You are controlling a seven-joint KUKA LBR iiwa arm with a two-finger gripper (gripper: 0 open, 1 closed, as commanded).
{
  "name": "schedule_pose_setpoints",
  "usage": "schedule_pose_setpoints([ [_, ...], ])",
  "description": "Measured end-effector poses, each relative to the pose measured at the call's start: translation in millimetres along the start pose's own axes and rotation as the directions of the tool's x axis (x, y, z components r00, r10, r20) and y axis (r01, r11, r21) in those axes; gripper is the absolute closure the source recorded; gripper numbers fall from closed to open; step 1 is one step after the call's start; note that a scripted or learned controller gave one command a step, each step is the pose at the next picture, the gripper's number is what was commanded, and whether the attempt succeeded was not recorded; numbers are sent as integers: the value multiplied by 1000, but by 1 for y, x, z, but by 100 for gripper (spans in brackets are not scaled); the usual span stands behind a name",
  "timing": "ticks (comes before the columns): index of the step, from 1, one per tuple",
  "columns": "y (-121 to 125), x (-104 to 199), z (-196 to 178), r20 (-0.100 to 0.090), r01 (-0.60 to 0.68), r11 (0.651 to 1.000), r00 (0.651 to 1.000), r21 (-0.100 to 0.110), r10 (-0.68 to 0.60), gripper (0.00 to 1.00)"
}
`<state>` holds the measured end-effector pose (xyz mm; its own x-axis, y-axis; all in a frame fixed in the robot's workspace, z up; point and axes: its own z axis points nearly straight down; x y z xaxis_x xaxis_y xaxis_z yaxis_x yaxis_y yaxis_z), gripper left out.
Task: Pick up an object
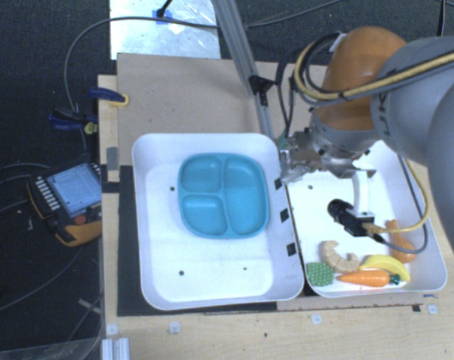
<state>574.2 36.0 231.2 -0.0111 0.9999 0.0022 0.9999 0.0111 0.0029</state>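
At left, we see a smooth, rounded blue divided plate flat in the left bin. Above the bins' shared rim hangs the gripper; we cannot tell its state. Along the right bin's near edge lie a textured green piece, a curved beige piece, a tapered carrot and a banana.

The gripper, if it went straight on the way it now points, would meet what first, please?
Probably the bare floor of the right bin by its left wall, below the gripper; depth is unclear, so perhaps that wall's rim.
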Motion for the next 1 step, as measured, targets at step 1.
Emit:
schedule_pose_setpoints([
  [1, -5, 62, -1, 0, 0, 1000, 1000, 1, 0, 100],
])
